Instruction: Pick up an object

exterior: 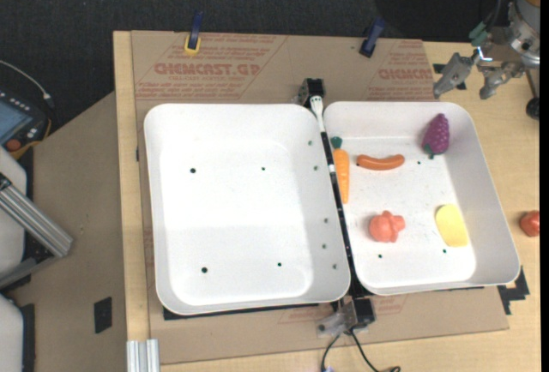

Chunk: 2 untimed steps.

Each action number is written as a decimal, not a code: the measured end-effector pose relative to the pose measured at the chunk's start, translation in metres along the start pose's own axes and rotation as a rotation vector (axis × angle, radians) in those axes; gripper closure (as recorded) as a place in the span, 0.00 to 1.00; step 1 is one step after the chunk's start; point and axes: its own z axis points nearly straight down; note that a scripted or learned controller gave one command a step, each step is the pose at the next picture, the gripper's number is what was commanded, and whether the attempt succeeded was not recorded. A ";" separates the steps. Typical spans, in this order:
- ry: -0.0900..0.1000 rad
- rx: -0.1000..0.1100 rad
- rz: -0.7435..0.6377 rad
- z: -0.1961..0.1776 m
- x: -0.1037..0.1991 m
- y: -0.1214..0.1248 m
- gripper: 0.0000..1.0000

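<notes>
left bin (pixel 171 190) bare, right bin (pixel 480 216) loosely scattered with toys

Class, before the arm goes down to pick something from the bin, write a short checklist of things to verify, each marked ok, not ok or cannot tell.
1. Gripper open, holding nothing: ok.
2. Gripper over right bin: not ok, above its far corner.
3. Grapes nearest, free-standing: ok.
4. Sausage, tomato, lemon apart: ok.
5. Carrot away from wall: not ok, against it.
</notes>
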 end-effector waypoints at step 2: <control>-0.004 -0.014 -0.001 -0.226 0.007 -0.136 0.00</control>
